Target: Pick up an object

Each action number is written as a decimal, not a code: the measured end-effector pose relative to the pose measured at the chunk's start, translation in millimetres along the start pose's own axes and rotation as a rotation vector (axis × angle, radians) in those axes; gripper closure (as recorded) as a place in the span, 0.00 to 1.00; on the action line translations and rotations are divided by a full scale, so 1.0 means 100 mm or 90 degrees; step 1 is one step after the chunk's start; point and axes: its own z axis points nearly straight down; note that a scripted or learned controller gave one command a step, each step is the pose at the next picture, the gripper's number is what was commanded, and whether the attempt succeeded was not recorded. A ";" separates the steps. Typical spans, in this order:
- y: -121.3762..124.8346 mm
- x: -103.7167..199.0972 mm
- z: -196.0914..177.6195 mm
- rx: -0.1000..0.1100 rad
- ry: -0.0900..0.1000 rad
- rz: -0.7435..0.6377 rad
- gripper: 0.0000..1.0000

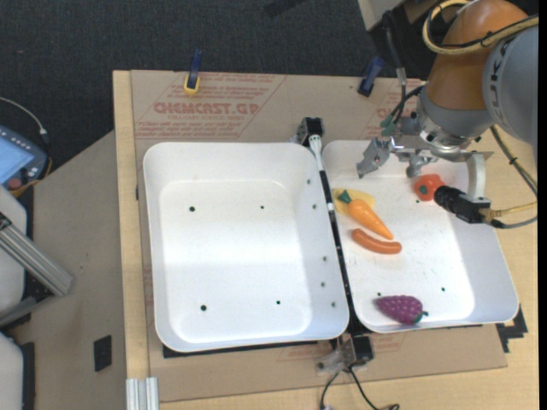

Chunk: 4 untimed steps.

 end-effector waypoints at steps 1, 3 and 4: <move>-0.39 0.15 -0.60 0.002 0.001 -0.001 0.00; -0.15 -0.27 0.58 0.000 0.000 0.001 0.00; -0.66 -0.17 0.91 0.007 0.002 0.000 0.00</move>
